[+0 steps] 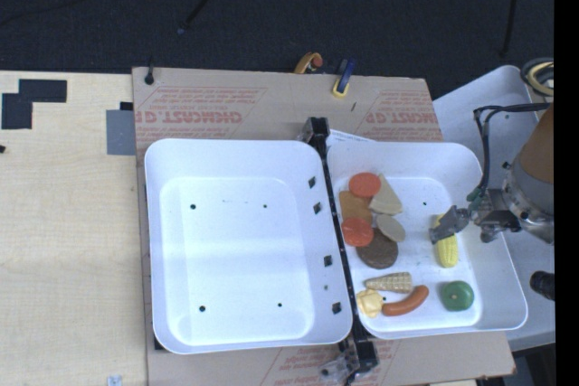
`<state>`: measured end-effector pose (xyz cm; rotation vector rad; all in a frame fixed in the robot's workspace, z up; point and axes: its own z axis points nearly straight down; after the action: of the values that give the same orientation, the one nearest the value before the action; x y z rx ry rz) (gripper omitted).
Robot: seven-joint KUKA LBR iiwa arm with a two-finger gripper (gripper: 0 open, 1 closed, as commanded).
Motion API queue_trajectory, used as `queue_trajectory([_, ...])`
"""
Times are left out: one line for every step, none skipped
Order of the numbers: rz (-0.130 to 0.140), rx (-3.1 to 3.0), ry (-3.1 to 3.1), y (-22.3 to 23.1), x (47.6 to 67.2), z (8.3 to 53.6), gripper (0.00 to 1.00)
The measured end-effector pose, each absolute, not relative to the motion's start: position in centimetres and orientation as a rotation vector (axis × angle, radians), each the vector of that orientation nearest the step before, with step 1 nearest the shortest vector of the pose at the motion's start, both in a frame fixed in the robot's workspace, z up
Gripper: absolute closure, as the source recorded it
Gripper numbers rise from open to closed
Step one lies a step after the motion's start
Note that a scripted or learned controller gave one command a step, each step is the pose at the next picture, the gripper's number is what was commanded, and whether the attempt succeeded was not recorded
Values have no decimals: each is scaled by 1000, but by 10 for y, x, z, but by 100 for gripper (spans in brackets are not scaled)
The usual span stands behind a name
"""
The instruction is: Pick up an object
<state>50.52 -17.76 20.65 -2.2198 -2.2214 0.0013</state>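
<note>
- The end effector [445, 226] is seen low in the right bin [493, 321], just above the yellow toy corn [447, 250].
- Whether it is spread or pressed together cannot be told.
- The reaching step seems to be under way; next, the corn must be pinched and lifted.

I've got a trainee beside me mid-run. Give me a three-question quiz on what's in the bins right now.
1. True or false: the yellow toy corn cob lies in the left white bin.
2. Which item lies nearest the gripper? A) green round toy B) yellow toy corn cob C) red toy sausage
3. Fill in: the dark brown round patty lies in the ____ white bin.

Key: 1. False, it lies in the right bin. 2. B. 3. right.
</note>
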Motion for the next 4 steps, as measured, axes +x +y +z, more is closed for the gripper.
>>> queue_trajectory([0, -2213, -2222, -105, 525, 87, 0])
queue_trajectory([-4, -2219, -2227, -81, 585, 88, 0])
queue_trajectory([-1, -2220, -2225, -87, 644, 88, 0])
queue_trajectory([6, -2213, -2224, -87, 641, 97, 100])
